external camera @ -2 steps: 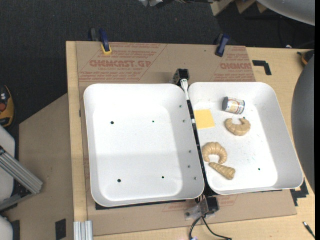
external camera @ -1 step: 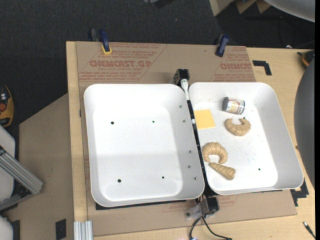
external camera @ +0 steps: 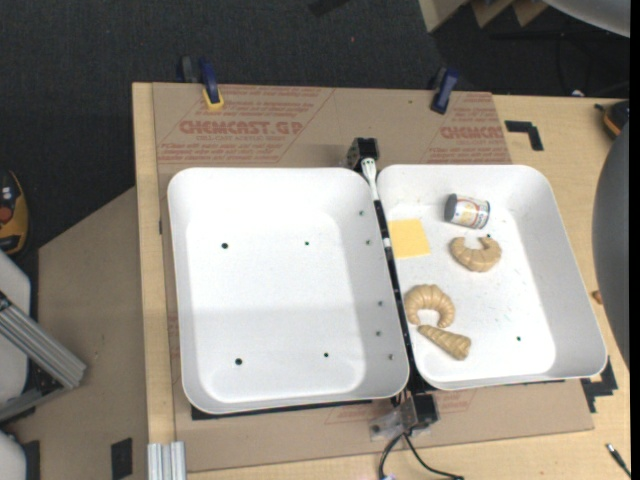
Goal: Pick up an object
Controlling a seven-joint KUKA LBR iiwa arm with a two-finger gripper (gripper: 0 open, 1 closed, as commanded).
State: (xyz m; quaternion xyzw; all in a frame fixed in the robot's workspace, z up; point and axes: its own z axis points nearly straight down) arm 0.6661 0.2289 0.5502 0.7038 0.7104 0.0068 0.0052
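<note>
The right shallow white plastic bin [external camera: 560,268] holds four things: a small silver-capped jar [external camera: 467,211] on its side at 12 o'clock, a flat yellow square [external camera: 408,238] at 10, a curled tan croissant-shaped piece [external camera: 476,254] near the centre, and a larger tan curled pastry shape [external camera: 434,316] at 7. The end effector's state cannot be told.
</note>
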